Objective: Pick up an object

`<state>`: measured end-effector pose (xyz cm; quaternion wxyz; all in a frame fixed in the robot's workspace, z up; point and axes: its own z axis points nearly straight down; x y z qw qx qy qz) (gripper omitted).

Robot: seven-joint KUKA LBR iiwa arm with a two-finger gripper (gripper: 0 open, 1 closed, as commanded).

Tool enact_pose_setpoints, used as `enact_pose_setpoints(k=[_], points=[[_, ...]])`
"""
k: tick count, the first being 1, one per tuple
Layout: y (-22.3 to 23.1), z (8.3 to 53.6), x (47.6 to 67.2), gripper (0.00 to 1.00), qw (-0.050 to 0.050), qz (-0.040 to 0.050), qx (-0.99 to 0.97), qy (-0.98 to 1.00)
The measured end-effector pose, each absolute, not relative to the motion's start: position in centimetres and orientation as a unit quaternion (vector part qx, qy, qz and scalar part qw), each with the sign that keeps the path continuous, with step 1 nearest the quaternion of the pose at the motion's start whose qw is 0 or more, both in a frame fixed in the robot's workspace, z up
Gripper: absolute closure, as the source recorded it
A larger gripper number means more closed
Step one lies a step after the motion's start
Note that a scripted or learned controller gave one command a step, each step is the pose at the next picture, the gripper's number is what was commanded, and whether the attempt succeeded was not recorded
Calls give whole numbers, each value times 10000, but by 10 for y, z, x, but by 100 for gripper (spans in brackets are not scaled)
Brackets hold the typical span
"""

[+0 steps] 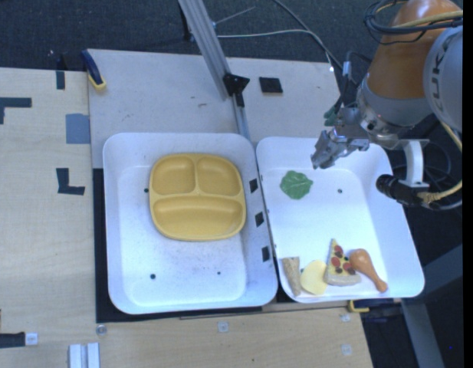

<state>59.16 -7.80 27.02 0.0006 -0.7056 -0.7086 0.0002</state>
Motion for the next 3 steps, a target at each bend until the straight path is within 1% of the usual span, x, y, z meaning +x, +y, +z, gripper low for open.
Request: enact_pose_setpoints(k=[1, 2, 3], points=[[-21, 266, 575, 100, 15, 5, -7048, -7094], [30, 265, 563, 100, 13, 7, -7049, -7093], [92, 253, 552, 100, 17, 8, -7044, -7098]])
